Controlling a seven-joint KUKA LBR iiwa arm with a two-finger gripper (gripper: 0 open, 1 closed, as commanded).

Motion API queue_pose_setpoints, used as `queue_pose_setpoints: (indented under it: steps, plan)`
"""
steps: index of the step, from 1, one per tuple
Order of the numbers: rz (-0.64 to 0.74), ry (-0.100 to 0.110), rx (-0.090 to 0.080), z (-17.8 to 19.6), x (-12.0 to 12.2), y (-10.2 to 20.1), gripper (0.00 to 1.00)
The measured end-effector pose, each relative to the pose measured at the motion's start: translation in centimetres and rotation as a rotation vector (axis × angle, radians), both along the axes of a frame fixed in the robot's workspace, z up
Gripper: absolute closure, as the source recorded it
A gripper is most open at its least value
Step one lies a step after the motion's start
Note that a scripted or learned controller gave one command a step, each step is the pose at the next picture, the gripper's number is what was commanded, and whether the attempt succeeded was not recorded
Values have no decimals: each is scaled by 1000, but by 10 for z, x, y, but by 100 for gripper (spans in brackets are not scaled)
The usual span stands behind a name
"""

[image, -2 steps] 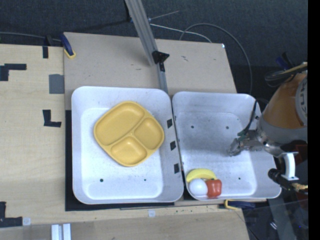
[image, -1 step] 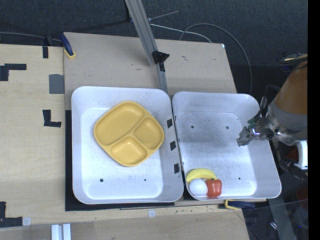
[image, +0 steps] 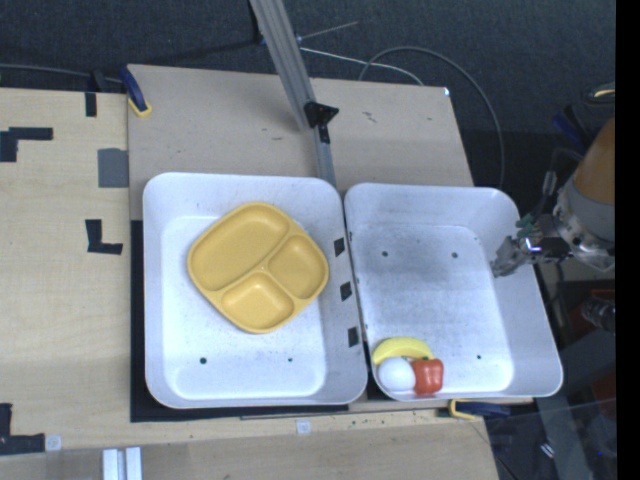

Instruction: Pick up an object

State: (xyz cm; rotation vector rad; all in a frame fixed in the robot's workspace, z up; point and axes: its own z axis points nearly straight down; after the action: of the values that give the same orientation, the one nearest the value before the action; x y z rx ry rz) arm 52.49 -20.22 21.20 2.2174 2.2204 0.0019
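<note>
Need to swing the claw off the right wall of the right bin, down toward the lower middle of the frame, then drop straight onto one small thing and squeeze only after it sits between the two sides

Best to pick the red toy, since more room around it than the white ball tucked under the yellow banana

Cannot tell if claw open or closed; nothing seen gripped

All three small things bunched in the right bin's near corner, touching, well below and left of the claw

Yellow tray alone in the left bin, far left
</note>
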Motion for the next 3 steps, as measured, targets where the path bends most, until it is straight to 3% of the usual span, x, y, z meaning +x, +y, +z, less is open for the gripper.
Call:
queue_pose_setpoints:
  steps: [1,3]
  plan:
    - [0,0,0,43,1,-4,100]
    - [7,4,4,51,10,112,100]
